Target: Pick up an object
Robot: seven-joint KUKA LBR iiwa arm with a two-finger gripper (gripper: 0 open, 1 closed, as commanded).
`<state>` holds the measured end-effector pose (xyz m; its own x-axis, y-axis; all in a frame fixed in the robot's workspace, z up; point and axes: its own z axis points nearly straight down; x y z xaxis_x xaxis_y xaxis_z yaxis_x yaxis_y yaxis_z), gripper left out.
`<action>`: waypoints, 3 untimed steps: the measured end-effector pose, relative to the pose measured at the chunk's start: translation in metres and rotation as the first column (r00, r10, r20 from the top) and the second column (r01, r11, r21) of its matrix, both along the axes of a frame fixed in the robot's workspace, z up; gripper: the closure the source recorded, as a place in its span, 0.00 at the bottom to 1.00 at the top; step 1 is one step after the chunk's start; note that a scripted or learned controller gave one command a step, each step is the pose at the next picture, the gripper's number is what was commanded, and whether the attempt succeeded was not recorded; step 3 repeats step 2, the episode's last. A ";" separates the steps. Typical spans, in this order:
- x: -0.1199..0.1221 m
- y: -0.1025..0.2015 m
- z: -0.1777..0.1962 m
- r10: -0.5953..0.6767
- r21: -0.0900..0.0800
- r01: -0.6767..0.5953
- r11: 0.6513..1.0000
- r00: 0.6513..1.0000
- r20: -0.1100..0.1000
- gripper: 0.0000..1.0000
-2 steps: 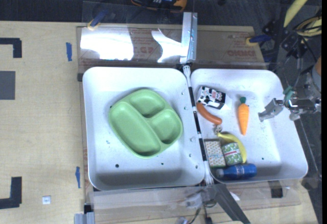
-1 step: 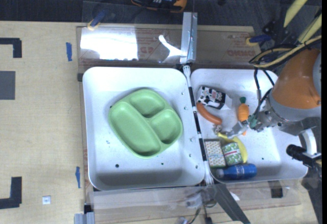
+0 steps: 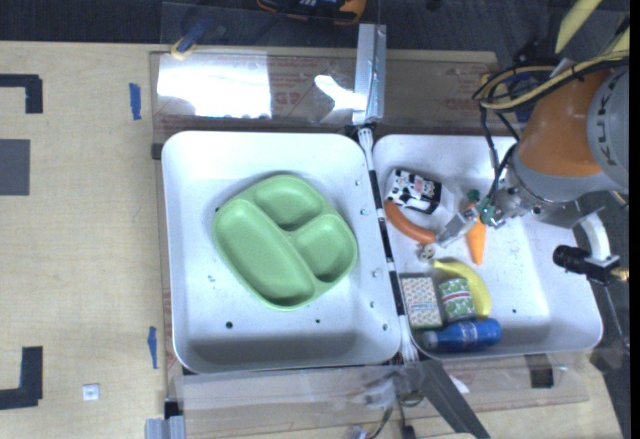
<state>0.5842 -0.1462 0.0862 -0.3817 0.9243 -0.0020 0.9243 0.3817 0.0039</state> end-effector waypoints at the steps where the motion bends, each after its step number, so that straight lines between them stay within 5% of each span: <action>1: 0.002 -0.001 0.012 -0.002 -0.002 0.003 1.000 1.000 0.008 1.00; 2: -0.006 0.000 0.166 -0.018 -0.001 0.018 1.000 1.000 -0.002 1.00; 3: -0.006 0.000 0.166 -0.018 -0.001 0.018 1.000 1.000 -0.002 1.00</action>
